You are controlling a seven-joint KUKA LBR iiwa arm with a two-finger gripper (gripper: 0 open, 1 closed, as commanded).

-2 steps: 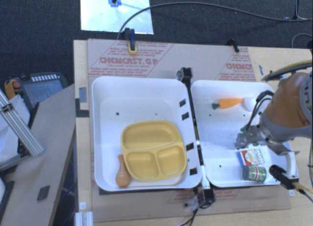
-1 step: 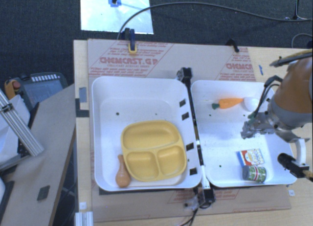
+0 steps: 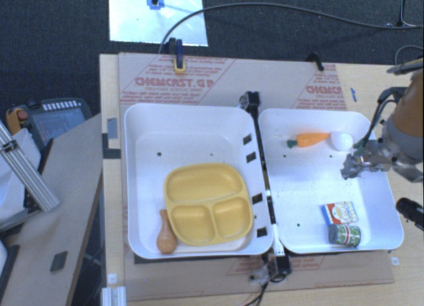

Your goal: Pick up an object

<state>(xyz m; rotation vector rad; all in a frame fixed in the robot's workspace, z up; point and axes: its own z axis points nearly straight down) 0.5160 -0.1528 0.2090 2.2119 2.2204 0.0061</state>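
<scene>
Over the right bin [image 3: 381, 185] hangs the claw [image 3: 350, 167] (whether it is wide or narrow I cannot tell), just below a white ball [image 3: 341, 141] touching a toy carrot [image 3: 310, 140]; a small carton [image 3: 340, 212] and can [image 3: 344, 235] lie near the front wall.

A single fixed camera looks down at a slant from above the pale wooden table [image 3: 112, 185], set back enough to take in both shallow white plastic bins [image 3: 199, 116] side by side. Dark carpeted floor [image 3: 53, 26] lies toward 12 o'clock; the grey arm [image 3: 404, 126] enters from 3 o'clock.
</scene>
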